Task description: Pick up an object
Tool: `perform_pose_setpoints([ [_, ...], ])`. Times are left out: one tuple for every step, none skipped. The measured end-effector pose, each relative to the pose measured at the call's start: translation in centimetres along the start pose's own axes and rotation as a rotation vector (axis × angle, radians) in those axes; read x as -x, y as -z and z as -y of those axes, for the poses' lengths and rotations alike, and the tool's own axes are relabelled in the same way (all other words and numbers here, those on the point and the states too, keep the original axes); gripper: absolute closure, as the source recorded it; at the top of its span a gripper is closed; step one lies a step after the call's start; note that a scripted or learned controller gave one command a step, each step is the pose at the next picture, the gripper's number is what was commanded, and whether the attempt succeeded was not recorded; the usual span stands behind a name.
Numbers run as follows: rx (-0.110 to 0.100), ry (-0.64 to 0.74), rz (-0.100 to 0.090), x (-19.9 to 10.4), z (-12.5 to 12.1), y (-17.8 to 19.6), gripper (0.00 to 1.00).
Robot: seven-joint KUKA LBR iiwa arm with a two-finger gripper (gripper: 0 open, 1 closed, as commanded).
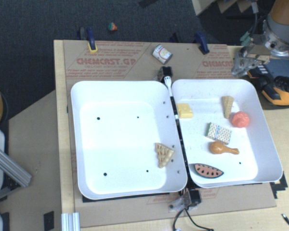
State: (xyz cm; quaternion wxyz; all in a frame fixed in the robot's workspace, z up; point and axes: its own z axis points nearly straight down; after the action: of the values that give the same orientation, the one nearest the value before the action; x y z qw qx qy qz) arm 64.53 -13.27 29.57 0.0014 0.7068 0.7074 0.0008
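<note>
My gripper (244, 64) hangs above the right bin's (265, 124) far rim, and I cannot tell its state. The cone (227, 105) and pink ball (240, 119) lie close together there; I may push one away.

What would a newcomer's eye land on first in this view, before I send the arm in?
Likely the right bin, crowded with small toys: a pink ball, a cone, a yellow block, a checkered piece, a drumstick and a watermelon slice. The left bin holds one tan waffle piece near its right wall. The gripper hangs above the bench beyond the right bin's far corner.
</note>
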Motion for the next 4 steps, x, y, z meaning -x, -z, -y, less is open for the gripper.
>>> perform_pose_setpoints([
  [0.003,-0.007,0.006,9.8,-2.1,3.0,1.0],
  [-0.012,0.001,-0.005,5.1,1.4,-4.2,1.0],
  [0.007,-0.005,0.004,7.5,6.8,5.4,1.0],
  [-0.008,-0.005,-0.002,9.3,11.7,1.4,1.0],
])
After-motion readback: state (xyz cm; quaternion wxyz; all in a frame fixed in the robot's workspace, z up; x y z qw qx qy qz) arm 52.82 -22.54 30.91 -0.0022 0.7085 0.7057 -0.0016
